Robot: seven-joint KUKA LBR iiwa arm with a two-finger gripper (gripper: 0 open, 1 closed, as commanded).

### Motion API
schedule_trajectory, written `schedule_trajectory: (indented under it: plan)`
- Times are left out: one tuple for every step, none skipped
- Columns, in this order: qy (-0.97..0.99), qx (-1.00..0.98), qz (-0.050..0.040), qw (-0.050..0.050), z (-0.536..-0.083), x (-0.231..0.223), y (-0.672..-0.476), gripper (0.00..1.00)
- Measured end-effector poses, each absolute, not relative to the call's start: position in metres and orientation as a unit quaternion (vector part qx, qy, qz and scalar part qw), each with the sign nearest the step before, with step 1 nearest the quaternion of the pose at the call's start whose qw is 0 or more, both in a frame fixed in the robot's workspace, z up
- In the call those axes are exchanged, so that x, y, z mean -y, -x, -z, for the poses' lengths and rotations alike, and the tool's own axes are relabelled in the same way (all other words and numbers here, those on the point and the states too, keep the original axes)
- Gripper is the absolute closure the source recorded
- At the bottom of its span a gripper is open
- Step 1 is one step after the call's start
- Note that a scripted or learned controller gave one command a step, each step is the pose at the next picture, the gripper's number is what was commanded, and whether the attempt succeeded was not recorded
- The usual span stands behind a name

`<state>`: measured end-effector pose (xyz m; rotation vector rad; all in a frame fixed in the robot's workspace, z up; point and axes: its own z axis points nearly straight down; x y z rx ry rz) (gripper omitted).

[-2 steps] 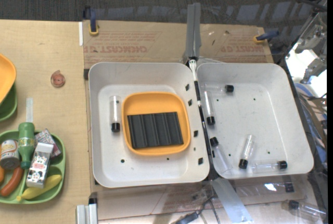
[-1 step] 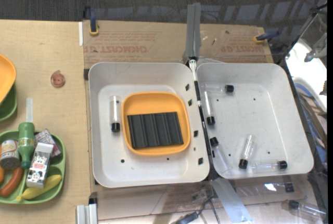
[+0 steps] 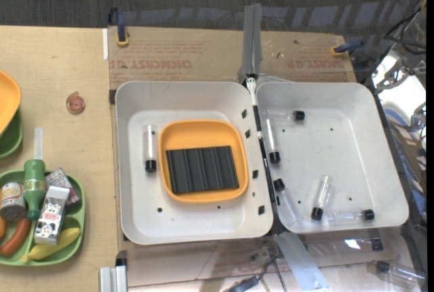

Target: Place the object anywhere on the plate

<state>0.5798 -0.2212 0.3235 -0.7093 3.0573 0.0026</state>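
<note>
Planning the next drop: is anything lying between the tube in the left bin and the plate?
Nothing visible does. The clear plastic tube with a black cap lies on the left white bin's floor, just left of the orange square plate. The plate carries a dark ribbed rectangular block.

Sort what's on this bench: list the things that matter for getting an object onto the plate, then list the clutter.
Job:
orange plate in the left bin
dark ridged block already on it
clear tube beside the plate

Clutter:
tubes in the right bin
green tray of toy food
clamps on the cardboard
</note>
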Motion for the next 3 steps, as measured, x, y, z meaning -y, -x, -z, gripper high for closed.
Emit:
schedule_trajectory:
  plan:
    - [0.358,-0.934,-0.0001,0.003,-0.309,0.221,-0.616,0.0]
    - [0.347,-0.938,-0.0001,0.003,-0.303,0.222,-0.627,0.0]
    - [0.377,-0.926,0.0004,0.003,-0.302,0.222,-0.66,0.0]
